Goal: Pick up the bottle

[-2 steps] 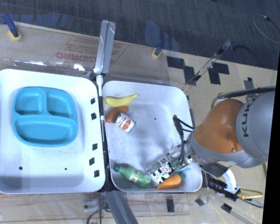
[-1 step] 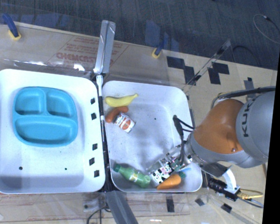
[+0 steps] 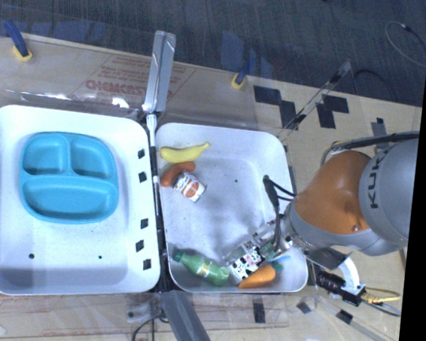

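My green plastic bottle (image 3: 201,268) lies flat at the near edge of the right shallow white bin (image 3: 224,141), long axis roughly left-right, slightly tilted; narrow end looks to point left toward the bin divider, though that is hard to confirm. Just right of it: black-and-white patterned carton (image 3: 246,262) and orange carrot-shaped toy (image 3: 259,276), both touching or nearly so. My end effector (image 3: 272,244) sits low over that cluster, near the carton; whether it is apart or together I cannot tell. Risk: closing here grabs carton or carrot instead, or nudges the bottle against the wall. Farther back: small red-and-white can (image 3: 191,188), yellow banana toy (image 3: 183,153). Left bin holds a blue divided tray (image 3: 69,175).
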